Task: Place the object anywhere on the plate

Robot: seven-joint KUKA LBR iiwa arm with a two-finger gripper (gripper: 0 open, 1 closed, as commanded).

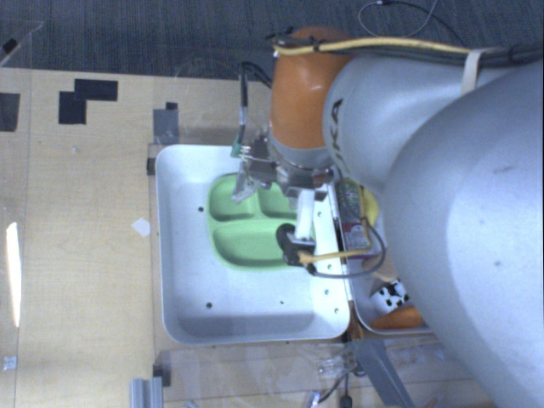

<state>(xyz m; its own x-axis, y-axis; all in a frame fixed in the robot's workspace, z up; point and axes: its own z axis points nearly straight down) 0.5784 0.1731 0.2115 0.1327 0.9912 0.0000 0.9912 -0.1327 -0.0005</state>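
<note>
A light green plate (246, 243) with divided compartments lies in the left white bin (183, 253), toward its right side. My gripper (274, 195) hangs over the plate's far right part, below the orange wrist band (302, 92). The wrist and arm hide what is under the gripper, so I cannot tell whether it holds anything. A black cable loop (293, 249) hangs from the gripper over the plate's right edge.
The right bin (365, 317) is mostly covered by the grey arm. In its visible strip lie a yellow item (371, 207), a printed wrapper (351, 219), a black-and-white object (392, 294) and an orange object (401, 317). The left bin's white floor shows left of and in front of the plate.
</note>
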